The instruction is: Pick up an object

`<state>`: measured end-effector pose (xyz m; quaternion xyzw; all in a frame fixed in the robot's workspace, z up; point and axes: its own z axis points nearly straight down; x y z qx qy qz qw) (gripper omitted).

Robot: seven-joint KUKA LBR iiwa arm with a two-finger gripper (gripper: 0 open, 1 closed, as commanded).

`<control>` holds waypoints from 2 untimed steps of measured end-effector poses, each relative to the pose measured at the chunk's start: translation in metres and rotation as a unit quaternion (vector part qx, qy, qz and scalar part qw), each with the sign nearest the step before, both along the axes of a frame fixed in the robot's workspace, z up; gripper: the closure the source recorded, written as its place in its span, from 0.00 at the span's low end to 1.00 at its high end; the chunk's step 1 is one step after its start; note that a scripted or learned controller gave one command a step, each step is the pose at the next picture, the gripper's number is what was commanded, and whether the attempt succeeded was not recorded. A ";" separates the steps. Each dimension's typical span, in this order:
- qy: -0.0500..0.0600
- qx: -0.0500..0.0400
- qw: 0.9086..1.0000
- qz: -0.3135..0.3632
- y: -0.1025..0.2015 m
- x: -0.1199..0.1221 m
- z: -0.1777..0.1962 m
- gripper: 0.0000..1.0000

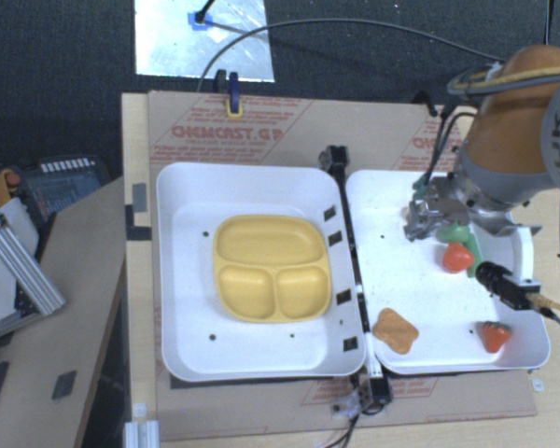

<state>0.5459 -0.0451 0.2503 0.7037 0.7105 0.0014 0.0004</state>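
Red toy tomato (457, 258) looks light, hard, slippery; pinch across its round middle. Claw (422, 215) hovers just left of it, grip state unclear from here

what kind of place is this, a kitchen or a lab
Most likely a robotics lab: a robot arm reaches over two white bins on a bench, cables run loose, and the food looks like toys.

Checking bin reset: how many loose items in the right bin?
3: an orange-red piece beside the gripper, a tan piece at the near-left corner, a red piece at the near-right corner. The arm may hide more.
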 end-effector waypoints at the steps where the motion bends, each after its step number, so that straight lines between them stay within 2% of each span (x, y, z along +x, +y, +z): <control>1: 0.001 0.000 1.000 0.000 0.056 -0.015 0.002 1.00; 2: 0.001 0.001 1.000 0.000 0.117 -0.015 -0.006 1.00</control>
